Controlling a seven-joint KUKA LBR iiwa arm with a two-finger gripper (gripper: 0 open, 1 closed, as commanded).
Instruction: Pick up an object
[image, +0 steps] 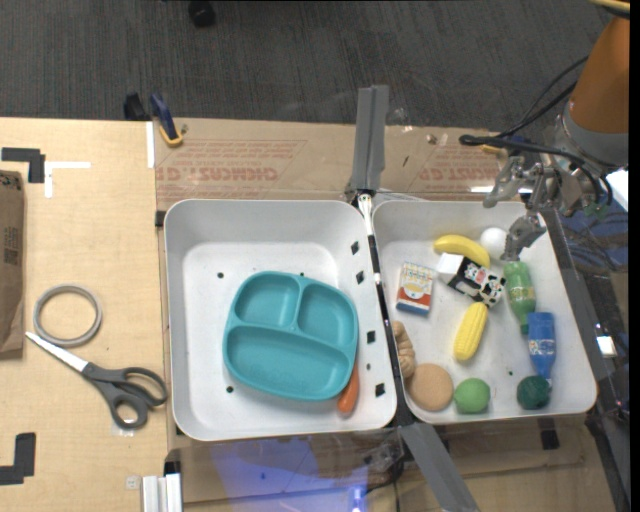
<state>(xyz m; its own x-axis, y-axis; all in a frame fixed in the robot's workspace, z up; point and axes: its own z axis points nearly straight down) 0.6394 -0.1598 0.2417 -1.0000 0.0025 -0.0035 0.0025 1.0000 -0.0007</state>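
Red lettering on the cardboard sheet behind the bins appears upside down and cannot be read. Print on the small carton is illegible.

place: robotics lab | signs: taped cardboard bench; loose cables (right side); toy food in bin

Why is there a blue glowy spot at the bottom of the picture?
In the camera view, a bluish light glare shines on the bench below the left shallow white bin; the teal divided plastic plate looks evenly lit with soft shadows, and the arm's pincer at the right looks slightly blurred.
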